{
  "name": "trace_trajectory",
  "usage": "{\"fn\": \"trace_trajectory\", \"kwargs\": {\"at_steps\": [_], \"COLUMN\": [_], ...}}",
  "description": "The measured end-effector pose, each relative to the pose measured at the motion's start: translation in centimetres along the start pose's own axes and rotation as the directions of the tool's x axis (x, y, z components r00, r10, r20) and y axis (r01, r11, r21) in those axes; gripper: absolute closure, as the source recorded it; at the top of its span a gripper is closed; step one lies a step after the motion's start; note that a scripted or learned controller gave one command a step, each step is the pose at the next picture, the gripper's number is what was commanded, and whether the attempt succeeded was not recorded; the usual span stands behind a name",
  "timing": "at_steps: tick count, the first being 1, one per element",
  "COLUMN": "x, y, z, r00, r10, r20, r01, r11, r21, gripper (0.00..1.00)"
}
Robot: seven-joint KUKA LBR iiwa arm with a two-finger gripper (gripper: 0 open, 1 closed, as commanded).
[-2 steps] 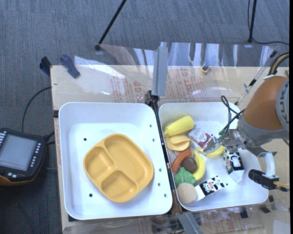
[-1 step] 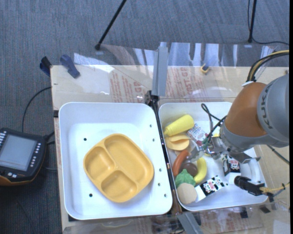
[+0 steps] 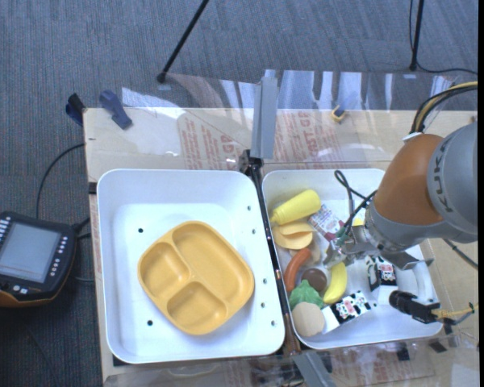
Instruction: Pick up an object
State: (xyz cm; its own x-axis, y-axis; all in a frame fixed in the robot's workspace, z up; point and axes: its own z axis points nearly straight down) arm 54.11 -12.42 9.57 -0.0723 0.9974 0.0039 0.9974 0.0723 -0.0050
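Reaching in from the right, the arm is held low over the right bin, its gripper set among toy foods beside the banana and carrot. Whether the tool is open or closed cannot be told. A yellow divided plate is seen in the left bin.

- Left white bin: one yellow three-compartment plastic tray, lying flat.
- Right white bin: yellow plastic bottle, banana, orange carrot, black-and-white cow-print carton.
- My gripper: low over the banana, my grey arm above.
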Motion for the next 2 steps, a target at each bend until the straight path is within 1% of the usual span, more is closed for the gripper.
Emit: {"fn": "trace_trajectory", "kwargs": {"at_steps": [1,2], "x": [-7.6,-0.8], "y": [-3.8,1.2], "z": [-6.7,-10.7], "r00": [0.999,0.998], "r10": [0.041,0.067], "r20": [0.005,0.001], "r01": [-0.041,-0.067], "r11": [0.999,0.998], "r21": [-0.006,-0.006], "gripper": [1.0,1.0]}}
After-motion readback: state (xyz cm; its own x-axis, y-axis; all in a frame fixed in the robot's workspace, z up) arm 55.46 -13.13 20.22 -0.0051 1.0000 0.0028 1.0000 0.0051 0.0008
